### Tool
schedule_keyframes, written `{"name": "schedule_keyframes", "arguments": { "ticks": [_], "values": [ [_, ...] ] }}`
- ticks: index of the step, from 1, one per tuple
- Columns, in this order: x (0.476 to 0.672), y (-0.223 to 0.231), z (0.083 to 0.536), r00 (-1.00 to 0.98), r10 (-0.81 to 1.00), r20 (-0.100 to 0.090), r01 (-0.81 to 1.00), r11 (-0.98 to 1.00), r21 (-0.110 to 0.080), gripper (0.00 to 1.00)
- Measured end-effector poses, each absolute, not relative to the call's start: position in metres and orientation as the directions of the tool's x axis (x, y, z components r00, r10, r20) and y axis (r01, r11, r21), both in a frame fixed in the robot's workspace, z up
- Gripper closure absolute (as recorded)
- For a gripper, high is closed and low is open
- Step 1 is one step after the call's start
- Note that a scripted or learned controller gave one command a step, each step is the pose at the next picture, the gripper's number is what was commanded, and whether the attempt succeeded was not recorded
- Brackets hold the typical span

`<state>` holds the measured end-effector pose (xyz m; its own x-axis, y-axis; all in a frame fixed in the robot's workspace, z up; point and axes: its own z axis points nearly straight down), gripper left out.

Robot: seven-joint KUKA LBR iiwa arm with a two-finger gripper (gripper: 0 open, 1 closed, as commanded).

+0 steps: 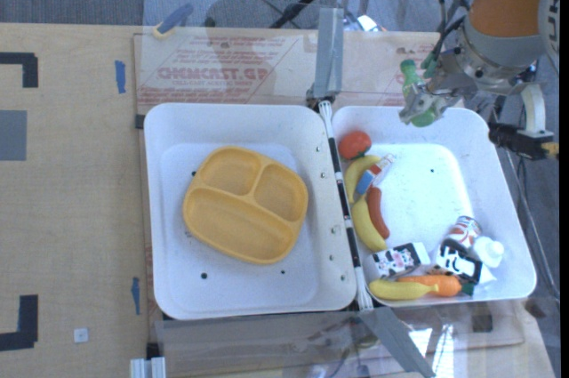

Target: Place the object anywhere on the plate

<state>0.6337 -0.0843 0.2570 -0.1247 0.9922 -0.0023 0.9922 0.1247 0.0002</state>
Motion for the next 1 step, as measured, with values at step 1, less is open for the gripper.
{"name": "schedule_keyframes", "arguments": {
  "ticks": [1],
  "values": [
    [0.6347,-0.0836,0.2677,-0.127,0.992,-0.005,0.992,0.127,0.004,1.0]
  ]
}}
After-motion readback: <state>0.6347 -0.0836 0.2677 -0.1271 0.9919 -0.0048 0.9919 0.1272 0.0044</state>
